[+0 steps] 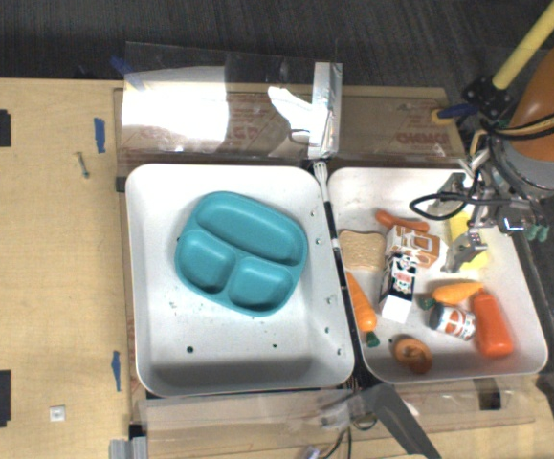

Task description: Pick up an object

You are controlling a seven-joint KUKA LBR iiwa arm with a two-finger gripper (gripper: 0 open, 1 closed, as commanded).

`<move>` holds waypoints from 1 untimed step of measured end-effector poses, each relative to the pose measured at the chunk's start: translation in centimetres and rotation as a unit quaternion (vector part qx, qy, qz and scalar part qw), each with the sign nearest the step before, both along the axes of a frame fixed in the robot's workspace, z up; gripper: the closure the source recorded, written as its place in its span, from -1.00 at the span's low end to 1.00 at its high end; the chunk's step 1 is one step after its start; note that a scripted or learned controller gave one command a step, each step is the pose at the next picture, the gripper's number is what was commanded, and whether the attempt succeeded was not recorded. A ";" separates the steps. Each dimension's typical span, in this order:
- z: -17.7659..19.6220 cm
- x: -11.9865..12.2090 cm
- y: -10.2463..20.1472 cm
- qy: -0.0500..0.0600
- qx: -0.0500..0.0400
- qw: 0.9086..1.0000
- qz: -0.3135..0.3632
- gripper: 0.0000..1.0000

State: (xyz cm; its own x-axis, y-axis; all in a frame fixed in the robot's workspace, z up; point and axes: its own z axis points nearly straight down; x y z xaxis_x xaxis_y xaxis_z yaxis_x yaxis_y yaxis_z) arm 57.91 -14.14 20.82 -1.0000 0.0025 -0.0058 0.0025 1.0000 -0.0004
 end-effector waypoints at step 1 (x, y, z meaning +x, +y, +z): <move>-9.3 -1.4 2.1 -0.014 -0.003 0.998 0.058 -1.00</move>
State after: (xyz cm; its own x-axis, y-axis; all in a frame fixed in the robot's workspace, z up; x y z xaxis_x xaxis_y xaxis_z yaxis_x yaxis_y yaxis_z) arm 56.52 -12.07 11.51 -0.9930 -0.1135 -0.0325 -0.1133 0.9935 -0.0087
